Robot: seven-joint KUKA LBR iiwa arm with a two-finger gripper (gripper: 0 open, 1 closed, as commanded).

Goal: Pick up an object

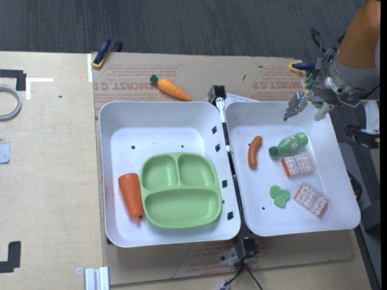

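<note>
Objects for picking, right bin: a green bottle lying on its side near the bin's middle; an orange-red sausage just left of it, lying roughly lengthwise and apart from the bottle; a small red patterned packet immediately below the bottle; a second, similar packet lower and to the right, tilted; a flat green leaf-shaped piece left of that second packet, near but not touching it.

Left bin: a green divided plate with three compartments, nothing in them, sitting toward the bin's lower middle; a large orange carrot lying just beside the plate's left edge, its narrow end pointing down.

Outside the bins: a smaller carrot with a green top on the cardboard sheet above the left bin; a blue and yellow clamp at the cardboard's upper left corner; the light wooden counter extending left.

Arm: enters at upper right, grey with an orange section. Pincer hangs over the upper edge of the right bin, above and apart from the bottle, with nothing between its fingers; whether they are spread or closed cannot be told at this size.
</note>
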